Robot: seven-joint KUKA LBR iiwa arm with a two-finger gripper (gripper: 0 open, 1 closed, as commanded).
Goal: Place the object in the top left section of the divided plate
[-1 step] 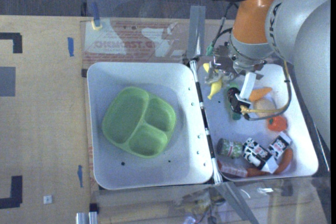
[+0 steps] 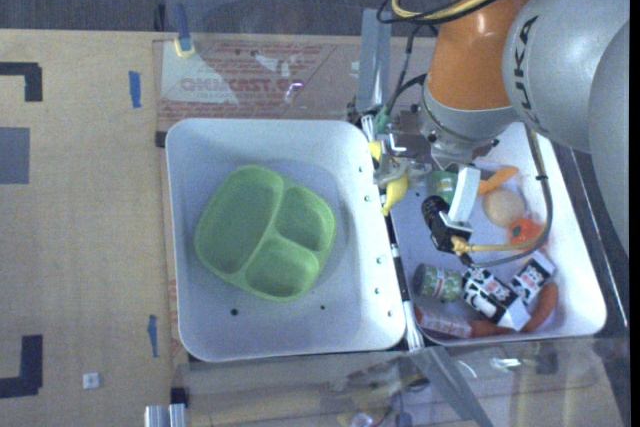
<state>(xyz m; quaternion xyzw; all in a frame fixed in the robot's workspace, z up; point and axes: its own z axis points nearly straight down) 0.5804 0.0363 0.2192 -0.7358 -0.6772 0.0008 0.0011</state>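
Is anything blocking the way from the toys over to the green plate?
Between the green divided plate in the left bin and the toys in the right bin stand only the two bins' low rims. The plate's sections look bare.

Two shallow white bins on a bench [image 2: 80,215], seen from above. The left bin [image 2: 200,155] holds a green divided plate [image 2: 265,231] with three sections, lying near its centre. The grey arm [image 2: 560,45] with orange band [image 2: 480,25] reaches in from 2 o'clock; its tool [image 2: 412,177] hangs over the right bin [image 2: 580,295] at that bin's 10 o'clock corner. Small toy foods cluster toward the right bin's 5 o'clock side, including a pale egg-like piece [image 2: 504,206] and a jar [image 2: 438,282].
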